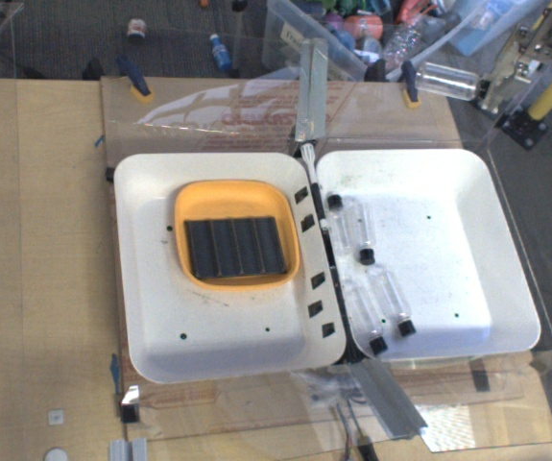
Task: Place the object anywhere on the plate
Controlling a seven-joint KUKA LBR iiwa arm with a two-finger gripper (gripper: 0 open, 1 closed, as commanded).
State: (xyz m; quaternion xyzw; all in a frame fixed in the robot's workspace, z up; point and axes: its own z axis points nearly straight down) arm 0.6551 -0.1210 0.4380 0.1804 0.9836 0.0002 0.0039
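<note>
On the bench, the left bin holds a plate bearing a ridged block; the right bin sits beside it.

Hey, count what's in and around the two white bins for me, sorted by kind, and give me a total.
White bins: 2
Orange plate: 1
Dark ridged block on the plate: 1
Total: 4

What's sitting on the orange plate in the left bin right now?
A dark grey ribbed rectangular block lies flat on the orange plate, covering most of its floor. The plate surface under the block is hidden; only the rim and edges show.
</note>
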